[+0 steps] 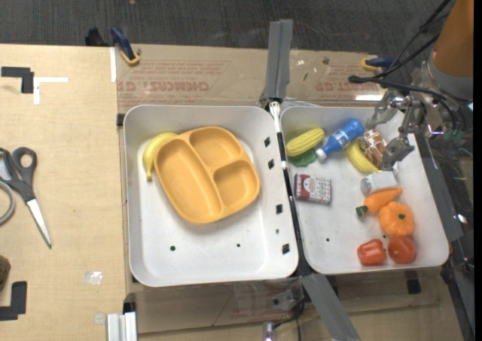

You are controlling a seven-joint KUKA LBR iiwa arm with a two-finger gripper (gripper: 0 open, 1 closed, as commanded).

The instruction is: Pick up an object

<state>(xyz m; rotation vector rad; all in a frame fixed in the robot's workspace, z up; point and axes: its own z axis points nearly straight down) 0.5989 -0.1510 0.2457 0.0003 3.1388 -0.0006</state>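
Note:
The right bin (331,245) holds a corn cob (305,140), a blue bottle (339,138), a small yellow banana (360,159), a brown packet (373,144), a red and white carton (312,189), a carrot (382,198), an orange pumpkin (397,219) and two red tomatoes (371,252). My gripper (392,132) hangs over the bin's far right part, just above the brown packet and the banana. Its fingers are spread open, and nothing is lifted between them.
The left bin (151,257) holds a yellow divided plate (207,174) with a banana (154,151) at its left rim. Scissors (26,189) lie on the wooden bench at far left. Cables and the arm crowd the right edge.

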